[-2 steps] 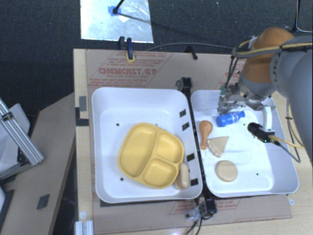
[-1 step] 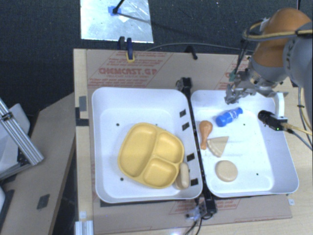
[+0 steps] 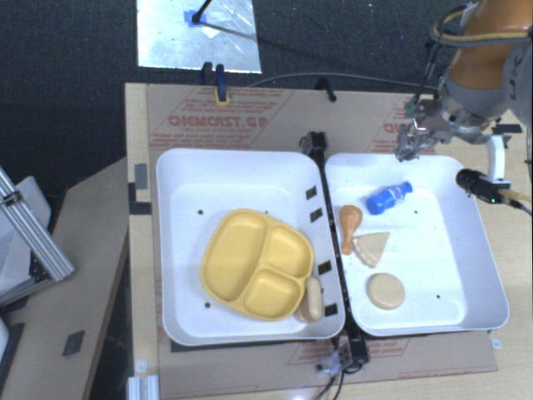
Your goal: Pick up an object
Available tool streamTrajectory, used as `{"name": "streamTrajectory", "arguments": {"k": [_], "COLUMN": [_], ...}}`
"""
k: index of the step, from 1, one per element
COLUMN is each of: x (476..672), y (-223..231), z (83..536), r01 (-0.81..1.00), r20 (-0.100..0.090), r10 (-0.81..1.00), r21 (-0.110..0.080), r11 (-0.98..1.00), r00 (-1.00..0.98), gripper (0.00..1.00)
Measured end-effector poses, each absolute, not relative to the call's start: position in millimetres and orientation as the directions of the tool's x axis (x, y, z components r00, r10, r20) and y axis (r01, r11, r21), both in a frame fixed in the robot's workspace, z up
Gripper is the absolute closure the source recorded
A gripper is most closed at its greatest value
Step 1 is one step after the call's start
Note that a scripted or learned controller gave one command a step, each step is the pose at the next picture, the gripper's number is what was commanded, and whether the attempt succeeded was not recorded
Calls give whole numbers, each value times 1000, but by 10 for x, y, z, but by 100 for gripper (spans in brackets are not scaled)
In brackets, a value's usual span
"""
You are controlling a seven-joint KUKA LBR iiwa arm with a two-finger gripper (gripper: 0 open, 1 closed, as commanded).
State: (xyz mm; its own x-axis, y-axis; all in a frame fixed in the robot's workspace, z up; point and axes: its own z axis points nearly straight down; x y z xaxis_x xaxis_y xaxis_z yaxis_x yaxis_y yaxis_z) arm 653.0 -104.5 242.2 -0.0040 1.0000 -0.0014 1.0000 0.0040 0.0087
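Two shallow white bins sit side by side on the worktop (image 3: 141, 248), on brown cardboard printed with red lettering. The left bin (image 3: 187, 190) carries a yellow plastic tray (image 3: 254, 261) with three rounded compartments; a pale bread-roll shape (image 3: 312, 298) lies touching the tray's lower right corner, against the bin's right wall.

The right bin (image 3: 466, 265) holds four loose things in its left half. A small blue bottle (image 3: 388, 197) lies on its side toward the upper middle of the bin. Below and left of it an orange drumstick shape (image 3: 350, 226) lies lengthwise close to the black divider between the bins. Just beside that is a cream wedge (image 3: 371, 247) like a slice of cheese, and below it, a little apart, a flat beige disc (image 3: 386, 291) like a cookie. All look smooth and moulded.

The arm (image 3: 487, 44), grey with an orange band, stands at the upper right of the frame. Its tool (image 3: 410, 146) hangs over the upper rim of the right bin, above and right of the bottle and apart from it. How far its tips are spread I cannot tell. Cables and a black fitting (image 3: 476, 183) lie along the bin's right rim, near the arm.
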Motion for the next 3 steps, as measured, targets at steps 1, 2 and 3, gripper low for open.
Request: {"name": "streamTrajectory", "arguments": {"k": [1, 2, 3], "x": [6444, 6499, 6478], "y": [-482, 24, 621], "z": [2350, 2425, 2474], "r01": [1000, 1000, 1000], "r20": [2, 2, 3], "r10": [1000, 1000, 1000], "r21": [1, 3, 2], "r11": [9, 10, 11], "r00": [-9, -10, -11], "gripper": [100, 100, 100]}}
